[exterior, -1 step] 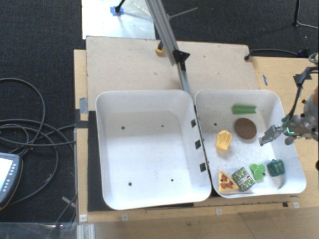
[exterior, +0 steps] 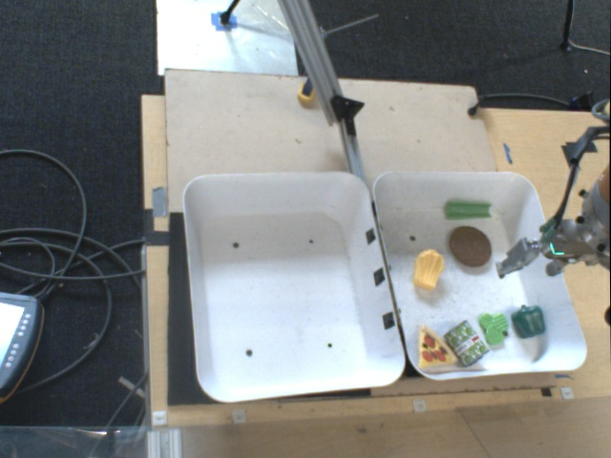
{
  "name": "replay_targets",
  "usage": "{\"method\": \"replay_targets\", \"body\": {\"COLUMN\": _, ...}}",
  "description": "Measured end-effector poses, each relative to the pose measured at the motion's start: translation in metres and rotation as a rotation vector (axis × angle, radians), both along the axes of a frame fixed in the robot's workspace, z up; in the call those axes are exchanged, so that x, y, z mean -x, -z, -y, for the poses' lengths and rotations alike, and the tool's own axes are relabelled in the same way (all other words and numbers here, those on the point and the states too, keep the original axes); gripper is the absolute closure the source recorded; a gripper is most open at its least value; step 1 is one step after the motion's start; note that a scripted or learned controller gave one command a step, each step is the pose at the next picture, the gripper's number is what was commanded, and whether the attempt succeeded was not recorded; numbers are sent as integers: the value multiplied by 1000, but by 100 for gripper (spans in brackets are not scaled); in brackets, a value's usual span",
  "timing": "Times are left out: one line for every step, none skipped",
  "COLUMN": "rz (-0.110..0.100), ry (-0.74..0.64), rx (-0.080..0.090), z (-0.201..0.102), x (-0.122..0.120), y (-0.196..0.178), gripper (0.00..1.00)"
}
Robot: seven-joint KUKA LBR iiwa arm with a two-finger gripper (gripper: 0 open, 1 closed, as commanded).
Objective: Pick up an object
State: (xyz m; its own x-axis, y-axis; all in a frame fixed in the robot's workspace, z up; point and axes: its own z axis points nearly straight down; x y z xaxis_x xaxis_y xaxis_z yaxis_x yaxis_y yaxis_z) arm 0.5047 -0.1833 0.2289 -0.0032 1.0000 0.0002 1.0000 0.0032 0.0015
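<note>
Looking down, camera view: two shallow white bins sit side by side on the light wooden bench (exterior: 248, 127).
Left bin: the shallow white plastic left bin (exterior: 205, 284) has dark dots on its floor.
Right bin: the shallow white plastic right bin (exterior: 563, 337) carries all the small items.
Arm: the grey arm enters from the right edge, and its metal pincer (exterior: 535, 259) hangs over the right bin's right wall.
Pincer state: two grey finger pieces stand apart with nothing between them, so it reads as released; a small green light glows between them.
Nearest item: the flat round brown disc (exterior: 470, 246) lies just left of the pincer, apart from it.
Green bar: a long green rectangular block (exterior: 468, 210) lies near the bin's far wall, just above the disc.
Yellow piece: a ridged yellow plastic chunk (exterior: 429, 269) lies left of the disc, near the bin's centre.
Near row: along the near wall lie a triangular pizza-slice toy (exterior: 434, 349), a small green printed packet (exterior: 466, 342) touching it, a bright green leafy toy (exterior: 494, 327) and a dark green pepper-shaped toy (exterior: 528, 322).
Pole: a grey metal pole (exterior: 310, 41) slants from the top edge toward the gap between the bins.
</note>
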Motion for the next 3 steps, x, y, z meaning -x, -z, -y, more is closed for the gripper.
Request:
{"method": "replay_targets", "body": {"rz": -5, "ry": 2, "rx": -2, "z": -3, "x": -8, "y": 58, "gripper": 0}}
{"method": "replay_targets", "body": {"rz": -5, "ry": 3, "rx": -1, "z": 5, "x": -11, "y": 106, "gripper": 0}}
{"method": "replay_targets", "body": {"rz": -4, "ry": 2, "rx": -1, "z": 5, "x": -10, "y": 140, "gripper": 0}}
